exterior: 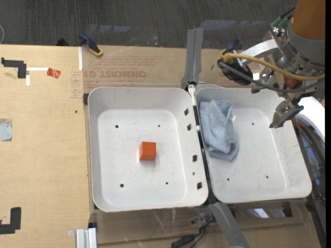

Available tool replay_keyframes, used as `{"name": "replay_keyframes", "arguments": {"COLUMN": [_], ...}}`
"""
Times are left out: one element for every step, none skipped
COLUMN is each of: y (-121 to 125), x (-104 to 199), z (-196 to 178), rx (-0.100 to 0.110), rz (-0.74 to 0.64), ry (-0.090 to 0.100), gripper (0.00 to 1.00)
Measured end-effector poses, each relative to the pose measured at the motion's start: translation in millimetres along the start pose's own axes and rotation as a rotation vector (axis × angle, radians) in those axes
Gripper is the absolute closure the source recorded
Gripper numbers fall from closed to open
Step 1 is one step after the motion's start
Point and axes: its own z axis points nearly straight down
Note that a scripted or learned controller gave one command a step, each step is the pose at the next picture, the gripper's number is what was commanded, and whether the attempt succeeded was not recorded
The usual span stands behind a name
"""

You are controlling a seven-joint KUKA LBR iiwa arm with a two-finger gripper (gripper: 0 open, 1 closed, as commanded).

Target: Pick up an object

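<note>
Two white bins sit side by side. One orange block [148, 151] lies mid-frame in the left bin [103, 190]; one crumpled blue cloth [217, 128] hugs the right bin's [289, 185] left wall. The gripper [286, 113] hangs at the right edge, holding nothing; its jaws I cannot make out.

A dark grey carpeted floor [129, 9] is being seen along the top. The worktop [41, 154] is being covered by pale wooden board on the left and brown printed cardboard [134, 68] behind. A blue and yellow clamp [90, 44] is being shown at the cardboard's corner.
</note>
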Motion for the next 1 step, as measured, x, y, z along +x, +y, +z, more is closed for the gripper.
{"name": "replay_keyframes", "arguments": {"y": [-31.1], "x": [-17.8], "z": [-0.5], "rx": [-0.001], "rz": [0.001], "ry": [0.000], "gripper": [0.00]}}
